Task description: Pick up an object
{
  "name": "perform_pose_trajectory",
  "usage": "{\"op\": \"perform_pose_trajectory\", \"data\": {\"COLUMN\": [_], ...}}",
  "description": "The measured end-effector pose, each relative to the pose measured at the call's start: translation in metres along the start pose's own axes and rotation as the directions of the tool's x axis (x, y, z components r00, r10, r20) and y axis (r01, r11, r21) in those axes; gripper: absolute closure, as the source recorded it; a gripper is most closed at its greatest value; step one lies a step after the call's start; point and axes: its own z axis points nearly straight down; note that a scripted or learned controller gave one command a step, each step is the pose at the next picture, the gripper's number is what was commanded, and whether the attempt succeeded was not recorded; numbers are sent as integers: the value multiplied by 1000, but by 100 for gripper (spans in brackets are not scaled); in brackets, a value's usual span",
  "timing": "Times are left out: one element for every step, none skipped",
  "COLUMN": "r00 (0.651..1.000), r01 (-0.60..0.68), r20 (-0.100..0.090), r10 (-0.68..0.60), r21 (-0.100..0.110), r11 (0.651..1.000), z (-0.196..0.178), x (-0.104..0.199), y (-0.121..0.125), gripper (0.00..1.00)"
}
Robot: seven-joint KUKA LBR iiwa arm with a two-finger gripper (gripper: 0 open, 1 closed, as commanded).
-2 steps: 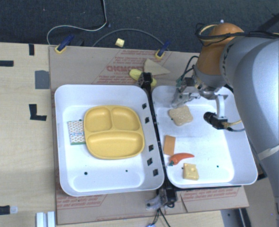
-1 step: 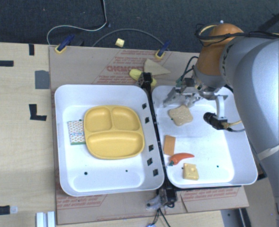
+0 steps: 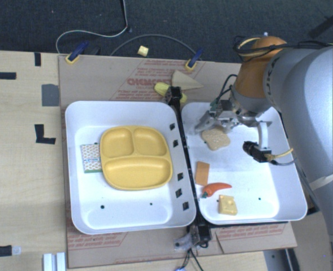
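Gripper [image 3: 214, 123] sits low over the far part of the right bin [image 3: 279, 208], arm [image 3: 302, 95] reaching in from the right with its orange band [image 3: 255, 75] above the wrist. Finger spread cannot be made out from this angle, and no object is seen between them. A tan, bread-like piece [image 3: 216, 139] lies directly beside the gripper tip, apparently touching or just under it (contact not certain).

Other contents of right bin: an orange rectangular slab [image 3: 202, 173] near the bin's left wall; an orange-red carrot-shaped item [image 3: 216, 189] just in front of the slab; a pale yellow cheese-like wedge [image 3: 227, 205] near the front edge, just beside the carrot-shaped item.

Left bin [image 3: 78, 208] holds a yellow divided tray [image 3: 137, 157] roughly at centre, with a small patterned card [image 3: 90, 157] touching its left side.

On the cardboard sheet [image 3: 143, 78] behind the bins: a yellow object [image 3: 162, 87] and a tan wedge [image 3: 187, 81]. A small yellow cube [image 3: 143, 51] rests on the dark surface beyond. Two blue clamps [image 3: 76, 52] pin the sheet's far edge to the worktop [image 3: 19, 168].
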Motion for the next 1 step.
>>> {"op": "perform_pose_trajectory", "data": {"r00": [1000], "r01": [0], "r20": [-1], "r10": [0], "r21": [8], "r11": [1000], "z": [2], "x": [-15], "y": [20], "gripper": [0]}}
